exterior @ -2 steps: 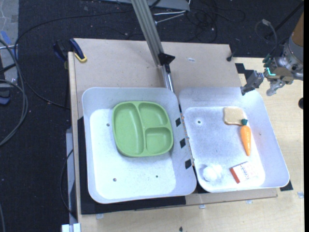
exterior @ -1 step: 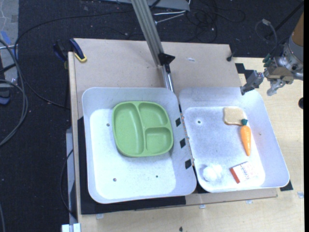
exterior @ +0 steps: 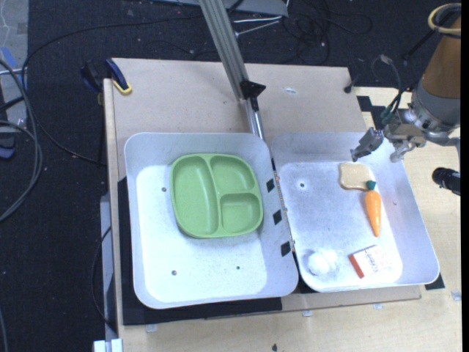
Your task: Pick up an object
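Pale wooden table (exterior: 308, 94), two shallow white bins. Pincer (exterior: 381, 144) hovers over the right bin's (exterior: 418, 226) far edge, fingers spread, nothing between them. Just below it: tan bread-like slice (exterior: 355, 175); beyond that, orange toy carrot (exterior: 374, 210). Best descend straight, straddle the slice, then pinch.

No text reads clearly (the small red-and-white box (exterior: 368, 261) blurs).

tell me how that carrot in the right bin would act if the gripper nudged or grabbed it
The carrot looks like a smooth toy, so probably stiff and light. Its rounded, tapered body could roll in an arc if nudged, and might slip out of the gripper if pinched near its narrow tip.
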